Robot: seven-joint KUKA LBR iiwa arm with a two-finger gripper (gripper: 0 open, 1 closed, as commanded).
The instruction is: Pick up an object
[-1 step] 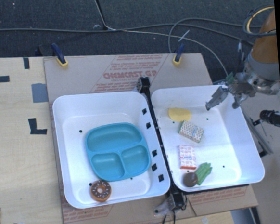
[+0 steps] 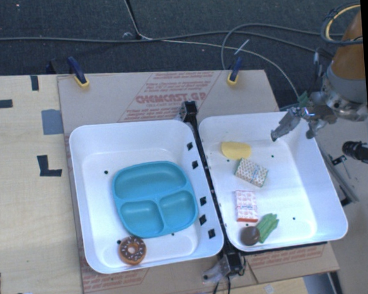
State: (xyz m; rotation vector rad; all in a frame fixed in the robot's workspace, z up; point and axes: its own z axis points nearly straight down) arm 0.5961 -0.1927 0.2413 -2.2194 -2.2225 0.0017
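The right bin (image 2: pixel 314 184) holds a yellow lump (image 2: pixel 235 149), a patterned small box (image 2: pixel 251 172), a red-and-white packet (image 2: pixel 246 205), a brown round piece (image 2: pixel 249 236) and a green leafy item (image 2: pixel 267 225). In the left bin (image 2: pixel 85 182) lie a blue divided tray (image 2: pixel 155 199) and a sprinkled doughnut (image 2: pixel 132 250). My gripper (image 2: pixel 296 127) hangs over the right bin's upper right corner, well right of the yellow lump. Its two fingers are spread apart with nothing between them.
A black divider clip strip (image 2: pixel 199 174) runs between the two bins. Cardboard (image 2: pixel 167 94) lies under them, held by two yellow-blue clamps (image 2: pixel 79 74) at the back. Cables (image 2: pixel 252 43) trail across the dark floor behind.
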